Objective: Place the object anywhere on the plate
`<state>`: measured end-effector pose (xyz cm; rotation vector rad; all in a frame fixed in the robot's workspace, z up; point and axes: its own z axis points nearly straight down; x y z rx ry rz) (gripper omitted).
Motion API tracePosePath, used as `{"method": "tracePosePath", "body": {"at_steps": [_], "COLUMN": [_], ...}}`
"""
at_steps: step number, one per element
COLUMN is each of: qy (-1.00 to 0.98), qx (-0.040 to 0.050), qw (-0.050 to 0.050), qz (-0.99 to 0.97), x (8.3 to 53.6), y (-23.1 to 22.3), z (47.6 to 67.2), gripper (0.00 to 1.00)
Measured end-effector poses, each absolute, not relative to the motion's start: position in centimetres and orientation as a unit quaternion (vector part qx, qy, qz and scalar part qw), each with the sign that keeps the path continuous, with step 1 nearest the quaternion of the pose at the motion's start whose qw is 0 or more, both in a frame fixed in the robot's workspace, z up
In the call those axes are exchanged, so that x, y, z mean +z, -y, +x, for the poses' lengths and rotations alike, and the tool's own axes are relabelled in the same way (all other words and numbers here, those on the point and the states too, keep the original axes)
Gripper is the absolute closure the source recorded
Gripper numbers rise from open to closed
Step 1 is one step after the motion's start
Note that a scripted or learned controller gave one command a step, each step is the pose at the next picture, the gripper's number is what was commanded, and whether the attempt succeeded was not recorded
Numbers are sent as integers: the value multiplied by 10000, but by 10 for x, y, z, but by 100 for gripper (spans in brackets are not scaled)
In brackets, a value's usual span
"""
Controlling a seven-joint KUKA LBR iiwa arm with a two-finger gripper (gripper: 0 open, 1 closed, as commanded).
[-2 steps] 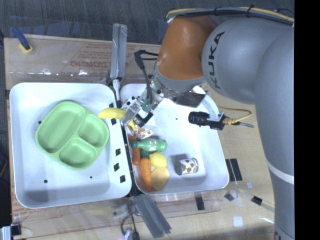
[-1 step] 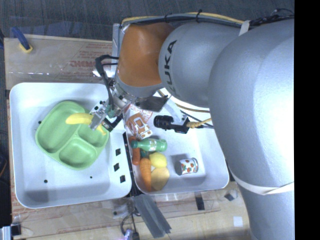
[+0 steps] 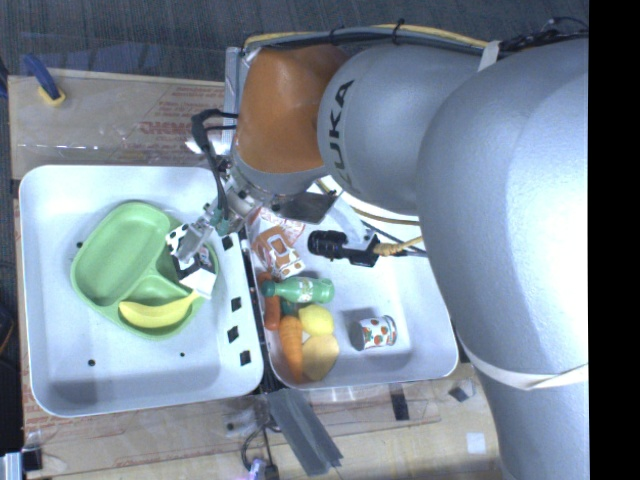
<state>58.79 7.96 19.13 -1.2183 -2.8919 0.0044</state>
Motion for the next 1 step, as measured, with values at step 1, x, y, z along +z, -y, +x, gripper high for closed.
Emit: {"method": "tracePosePath", "body": {"at_steps": [1], "qy": [9499], "qx": [12], "qw": [14], "qz": [-3125], "x": [195], "y": [-102], "z": [584], "gripper": [0]}}
